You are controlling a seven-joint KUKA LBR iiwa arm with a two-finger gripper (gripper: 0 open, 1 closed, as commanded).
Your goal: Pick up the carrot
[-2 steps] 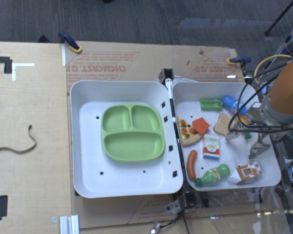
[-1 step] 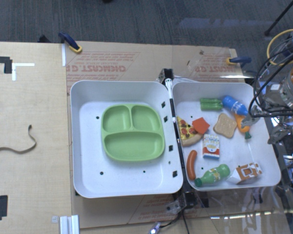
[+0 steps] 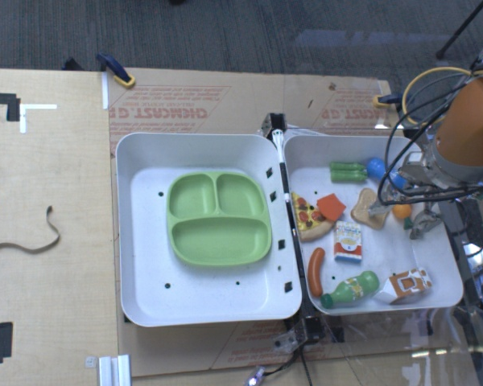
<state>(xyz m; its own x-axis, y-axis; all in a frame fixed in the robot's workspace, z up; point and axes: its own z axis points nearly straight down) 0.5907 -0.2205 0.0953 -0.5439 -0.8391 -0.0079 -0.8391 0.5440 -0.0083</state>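
Jaws, whether wide or narrow I cannot tell, hang right at the carrot, a small orange piece in the right bin near the desk's right edge, likely light, stiff, slippery plastic, best pinched across its thickest part.

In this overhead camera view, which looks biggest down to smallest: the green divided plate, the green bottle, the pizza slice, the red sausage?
1. Green divided plate, by far.
2. Green bottle.
3. Pizza slice and red sausage: too alike to rank; the slice is wider, the sausage thinner.
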